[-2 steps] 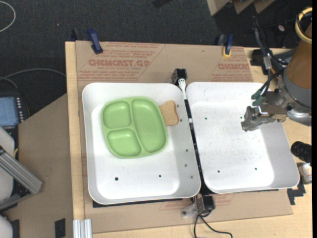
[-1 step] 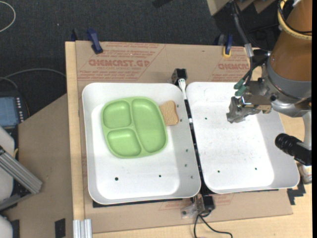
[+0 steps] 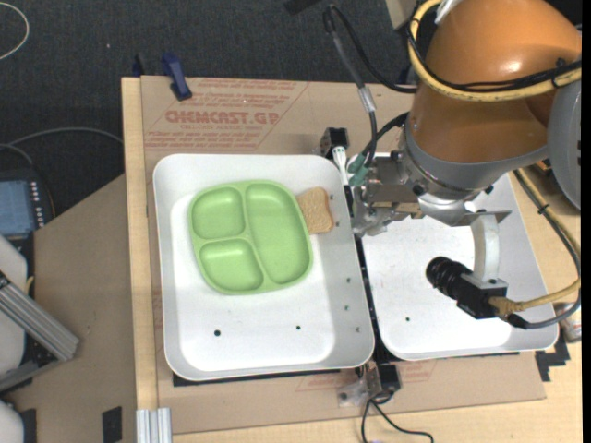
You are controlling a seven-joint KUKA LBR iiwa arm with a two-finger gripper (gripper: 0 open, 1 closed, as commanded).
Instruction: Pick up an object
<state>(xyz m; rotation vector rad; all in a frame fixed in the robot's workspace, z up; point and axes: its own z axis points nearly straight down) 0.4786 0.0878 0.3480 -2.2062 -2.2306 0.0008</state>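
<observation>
1. I see the arm (image 3: 489,90) reaching in from the right, its wrist low over the seam between the two white bins. The gripper (image 3: 369,206) sits under the wrist housing, and I cannot tell how far the jaws stand apart or whether they have hold of anything.

2. The candidates I can pick lie in the left bin (image 3: 259,340): a green divided plate (image 3: 249,236) in its middle, and a tan sponge-like piece (image 3: 317,209) touching the plate's right rim, near the bin's right wall.

3. My main worry is the wall. The tan piece lies close to the seam, so a descent from here could land a finger on the rim of the right bin (image 3: 434,335) or the left bin and miss.

4. The piece leans against the plate's edge. I judge a closing pinch could push it under or over the rim, or drag the plate.

5. The plate looks broad and shallow; I doubt the jaws can span it except at the rim, where it would likely slip or tilt.

6. Cables (image 3: 346,53) hang near the wrist and could snag.
</observation>
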